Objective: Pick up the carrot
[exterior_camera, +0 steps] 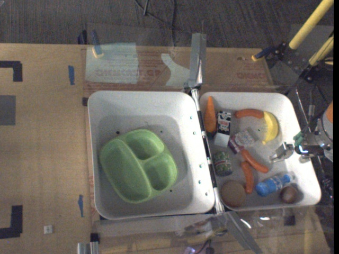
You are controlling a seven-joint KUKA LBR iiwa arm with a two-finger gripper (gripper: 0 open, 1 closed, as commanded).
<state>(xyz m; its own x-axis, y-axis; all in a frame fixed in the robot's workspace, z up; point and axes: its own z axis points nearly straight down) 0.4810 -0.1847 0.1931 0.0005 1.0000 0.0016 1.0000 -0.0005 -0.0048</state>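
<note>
The carrot [210, 115] is orange and tapered, and it lies upright in the picture against the left wall of the right bin [286, 103]. My gripper [283, 152] reaches in over that bin's right rim, well to the right of the carrot and lower in the picture. It hovers between a banana [270, 127] and a blue bottle [274, 184]. Nothing shows in its grip.
Beside the carrot stand a small milk carton [224, 121] and a green can [223, 163]. Three orange-red sausage-like pieces [249, 113] [255, 162] [248, 177], a packet [243, 139], a brown potato [233, 193] and a kiwi [288, 193] crowd the bin. The left bin [106, 102] holds a green divided plate [139, 164].
</note>
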